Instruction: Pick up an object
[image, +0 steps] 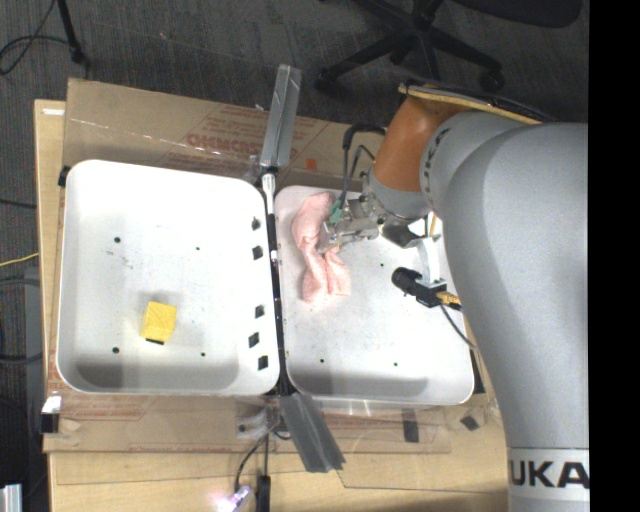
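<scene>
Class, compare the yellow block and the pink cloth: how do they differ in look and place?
The yellow block is small and boxy; the pink cloth is bigger, limp and crumpled. The block lies alone in the left bin; the cloth lies in the right bin, by the gripper. Both rest on white floors.

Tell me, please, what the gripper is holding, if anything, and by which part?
It cannot be told: the gripper sits at the crumpled pink cloth's right edge.
</scene>
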